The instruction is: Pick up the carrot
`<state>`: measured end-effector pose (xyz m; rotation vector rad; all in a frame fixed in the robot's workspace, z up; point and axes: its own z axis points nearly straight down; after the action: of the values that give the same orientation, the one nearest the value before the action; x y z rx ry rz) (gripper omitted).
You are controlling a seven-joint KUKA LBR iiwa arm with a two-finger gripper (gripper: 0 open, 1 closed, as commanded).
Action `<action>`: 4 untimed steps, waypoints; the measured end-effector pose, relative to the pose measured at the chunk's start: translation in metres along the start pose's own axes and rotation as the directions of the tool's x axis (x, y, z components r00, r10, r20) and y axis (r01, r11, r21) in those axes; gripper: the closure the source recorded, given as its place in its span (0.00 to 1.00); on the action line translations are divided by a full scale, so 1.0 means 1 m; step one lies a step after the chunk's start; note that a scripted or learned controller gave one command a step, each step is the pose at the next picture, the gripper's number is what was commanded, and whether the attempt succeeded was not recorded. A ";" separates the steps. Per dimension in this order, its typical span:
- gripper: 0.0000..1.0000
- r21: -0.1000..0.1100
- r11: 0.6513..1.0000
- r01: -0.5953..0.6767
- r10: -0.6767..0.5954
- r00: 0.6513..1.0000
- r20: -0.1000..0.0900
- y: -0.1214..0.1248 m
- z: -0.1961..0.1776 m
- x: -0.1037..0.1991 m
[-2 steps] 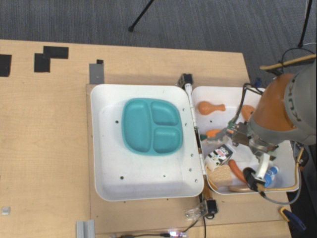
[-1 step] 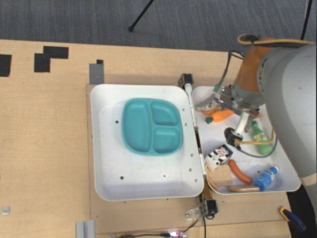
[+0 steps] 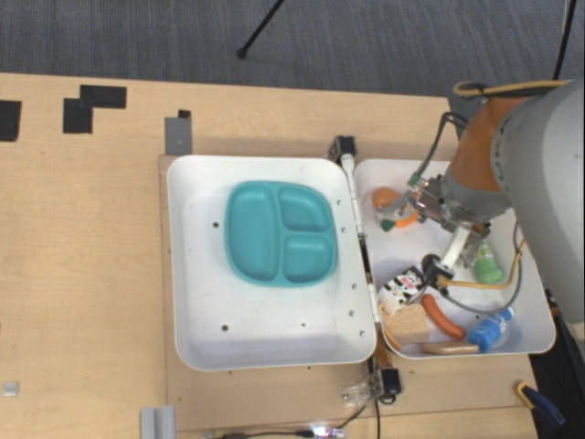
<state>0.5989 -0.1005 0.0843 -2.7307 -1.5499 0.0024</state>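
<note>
- The light wooden table (image 3: 91,273) is seen to carry two shallow white plastic bins side by side.
- In the left white bin (image 3: 196,337) a teal three-compartment plastic plate (image 3: 279,233) is seen lying flat near the middle.
- The right white bin (image 3: 539,337) is reached into by the grey arm with the orange band (image 3: 480,154) from the right.
- The two-finger gripper (image 3: 402,210) is seen in the upper left part of the right bin, pointed towards that bin's left wall.
- The small orange carrot with a green end (image 3: 388,198) is found in the upper left corner of the right bin, just beside the gripper tips and apparently touching them.
- Whether the jaws are apart, together or clamped on the carrot cannot be told, as the tips are blurred and partly hidden.
- A green plastic item (image 3: 489,268) is seen by the right side of that bin, below the wrist.
- Along the near edge of the right bin, a tan bread-like piece (image 3: 409,323), a red sausage-shaped toy (image 3: 439,316) and a blue plastic object (image 3: 491,330) are seen close together.
- A small black-and-white patterned item (image 3: 402,288) is seen just above the bread-like piece.
</note>
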 end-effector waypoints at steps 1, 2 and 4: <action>1.00 -0.001 1.000 0.010 -0.010 1.000 -0.001 0.001 -0.011 0.003; 1.00 -0.011 0.989 0.145 -0.145 0.989 -0.006 -0.060 -0.105 0.080; 1.00 -0.022 0.964 0.265 -0.265 0.964 -0.004 -0.001 -0.345 0.138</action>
<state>0.6700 0.0186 0.4295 -2.5107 -1.9096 -0.0235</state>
